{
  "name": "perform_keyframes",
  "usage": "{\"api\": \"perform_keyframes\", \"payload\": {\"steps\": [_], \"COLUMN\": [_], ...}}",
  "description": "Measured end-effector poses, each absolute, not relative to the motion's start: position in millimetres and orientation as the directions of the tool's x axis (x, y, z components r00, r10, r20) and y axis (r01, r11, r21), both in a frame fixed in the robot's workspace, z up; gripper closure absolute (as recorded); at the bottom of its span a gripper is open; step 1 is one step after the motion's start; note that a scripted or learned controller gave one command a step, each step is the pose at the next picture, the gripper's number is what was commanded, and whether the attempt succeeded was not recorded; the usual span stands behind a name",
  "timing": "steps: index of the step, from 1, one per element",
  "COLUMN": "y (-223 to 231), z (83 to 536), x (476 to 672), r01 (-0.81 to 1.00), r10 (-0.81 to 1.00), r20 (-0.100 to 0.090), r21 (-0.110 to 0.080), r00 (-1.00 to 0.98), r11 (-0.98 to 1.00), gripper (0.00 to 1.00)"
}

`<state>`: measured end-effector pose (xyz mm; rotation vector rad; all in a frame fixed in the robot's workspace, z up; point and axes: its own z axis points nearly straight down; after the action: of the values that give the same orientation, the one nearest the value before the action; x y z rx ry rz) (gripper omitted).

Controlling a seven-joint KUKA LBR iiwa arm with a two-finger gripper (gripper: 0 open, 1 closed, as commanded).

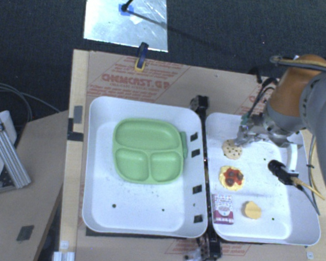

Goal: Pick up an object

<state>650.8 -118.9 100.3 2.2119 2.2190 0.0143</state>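
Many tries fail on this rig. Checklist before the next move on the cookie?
1. The gripper is over the right bin: ok.
2. It sits at the upper edge of the cookie: ok.
3. The cookie is held: cannot tell.
4. The cookie lies apart from the mini pizza: ok.
5. The green divided tray lies in the left bin, away from the arm: ok.

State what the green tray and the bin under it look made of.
The green tray is probably moulded plastic with a matte finish: even colour, soft rounded compartments. The bin is likely plastic too: smooth white, faintly glossy, with rounded corners and a raised rim.
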Motion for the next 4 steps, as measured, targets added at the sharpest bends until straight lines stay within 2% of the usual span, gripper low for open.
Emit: {"api": "perform_keyframes", "payload": {"steps": [1, 2, 3, 4], "y": [-119, -151, -208, -171], "z": [100, 87, 87, 87], "x": [650.4, 640.4, 669.6, 627.8], "r01": [1.000, 1.000, 1.000, 1.000], "r10": [1.000, 1.000, 1.000, 1.000], "r20": [0.001, 0.001, 0.002, -0.001], "r21": [0.011, 0.006, 0.001, 0.006], "r00": [-0.003, 0.001, 0.001, -0.001], "r11": [0.003, -0.001, -0.001, 0.001], "gripper": [0.00, 0.00, 0.00, 0.00]}}
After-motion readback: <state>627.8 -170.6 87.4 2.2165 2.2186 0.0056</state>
